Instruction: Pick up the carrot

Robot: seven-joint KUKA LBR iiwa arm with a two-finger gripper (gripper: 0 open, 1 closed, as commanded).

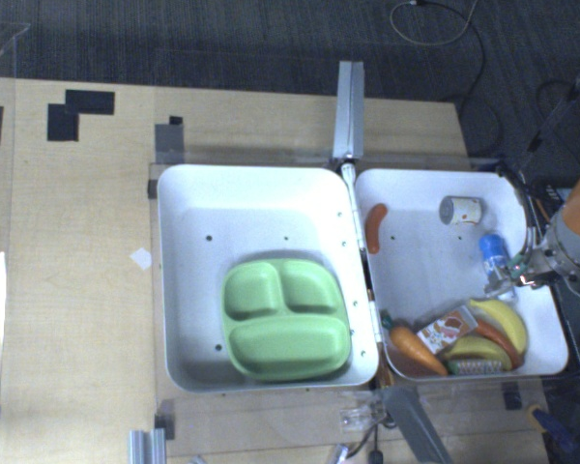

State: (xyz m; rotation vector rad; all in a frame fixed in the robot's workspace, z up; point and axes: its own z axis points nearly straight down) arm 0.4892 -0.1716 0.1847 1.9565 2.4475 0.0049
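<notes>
Green divided tray [286, 319] fills the lower part of the left bin [188, 211]. At the lower edge of the right bin [420, 259] lie bananas [507, 325] and the carrot [413, 348] (lower left corner, beside a small packet [442, 332]). At the frame's right edge, the gripper [514, 276] is near a blue bottle [493, 252]; I cannot tell its state.

Orange carrot [415, 349], rt bin's near-left corner
</notes>
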